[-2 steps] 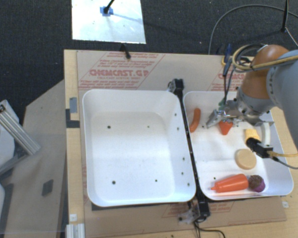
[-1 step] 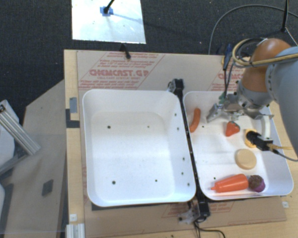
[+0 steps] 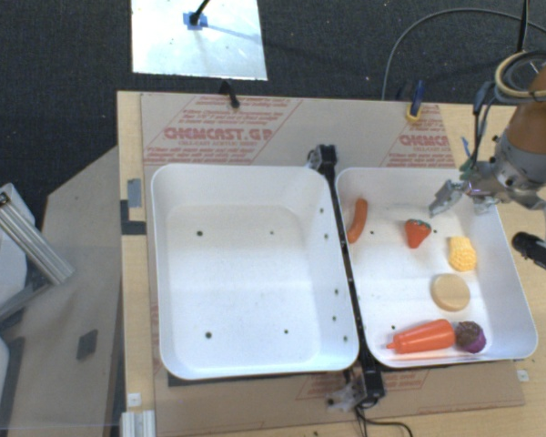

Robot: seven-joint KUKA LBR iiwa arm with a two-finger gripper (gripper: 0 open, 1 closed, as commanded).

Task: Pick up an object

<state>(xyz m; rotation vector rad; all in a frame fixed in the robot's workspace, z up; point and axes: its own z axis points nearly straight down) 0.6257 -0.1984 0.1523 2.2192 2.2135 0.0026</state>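
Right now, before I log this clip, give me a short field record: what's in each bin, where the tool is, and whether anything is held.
left bin: white, bare floor with a few small dark dots
right bin: holds six items
items: orange sausage-shaped piece, strawberry, yellow corn, tan round disc, carrot, purple piece
tool: over the right bin's far right corner, up and right of the strawberry
held: nothing seen between its tips
pick: not yet done
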